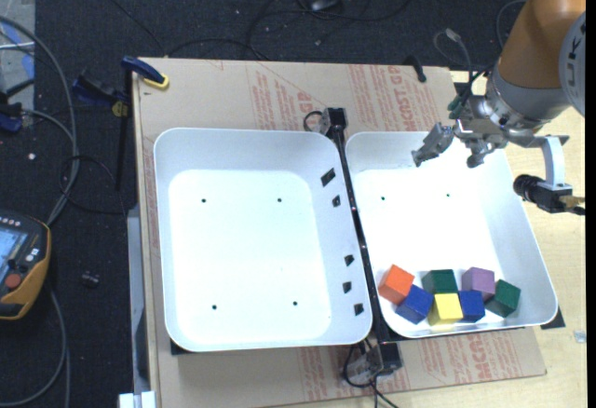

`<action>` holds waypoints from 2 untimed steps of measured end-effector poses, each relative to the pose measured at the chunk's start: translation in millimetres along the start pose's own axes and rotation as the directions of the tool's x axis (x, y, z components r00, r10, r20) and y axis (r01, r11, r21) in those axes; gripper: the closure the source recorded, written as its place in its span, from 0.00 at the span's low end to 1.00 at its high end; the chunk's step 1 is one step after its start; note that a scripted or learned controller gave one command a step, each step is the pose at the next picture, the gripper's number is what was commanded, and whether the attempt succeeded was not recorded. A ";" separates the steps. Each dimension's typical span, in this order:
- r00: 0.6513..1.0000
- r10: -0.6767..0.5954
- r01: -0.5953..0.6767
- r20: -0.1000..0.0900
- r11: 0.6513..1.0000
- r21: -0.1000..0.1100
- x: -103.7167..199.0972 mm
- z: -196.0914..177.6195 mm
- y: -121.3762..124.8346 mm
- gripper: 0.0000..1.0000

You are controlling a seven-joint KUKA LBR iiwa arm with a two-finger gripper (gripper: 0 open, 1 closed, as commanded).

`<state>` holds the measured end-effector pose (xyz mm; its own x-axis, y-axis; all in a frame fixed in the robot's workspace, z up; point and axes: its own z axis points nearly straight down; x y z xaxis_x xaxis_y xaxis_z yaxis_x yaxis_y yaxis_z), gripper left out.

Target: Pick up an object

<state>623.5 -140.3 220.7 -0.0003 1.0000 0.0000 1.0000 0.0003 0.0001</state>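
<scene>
Several small blocks lie clustered at the near edge of the right bin (521,210): an orange block (397,282), two blue blocks (416,303) (471,305), a yellow block (448,307), two dark green blocks (440,281) (506,296) and a purple block (479,279). My gripper (456,148) hangs over the far edge of the right bin, well away from the blocks. Its two fingers are spread apart with nothing between them.
The left bin (177,238) sits beside the right one, with a black divider strip (352,220) between them. Both rest on a brown board (279,89). Cables and a yellow-cased device (19,262) lie on the dark floor to the left.
</scene>
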 end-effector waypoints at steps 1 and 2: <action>1.000 0.000 0.000 -0.001 1.000 0.003 -0.5 43.0 -4.7 0.00; 1.000 0.000 0.000 -0.001 1.000 0.005 7.4 95.2 1.1 0.00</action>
<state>624.5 -132.9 125.5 -0.0005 1.0000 0.0008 1.0000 0.0005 -0.0045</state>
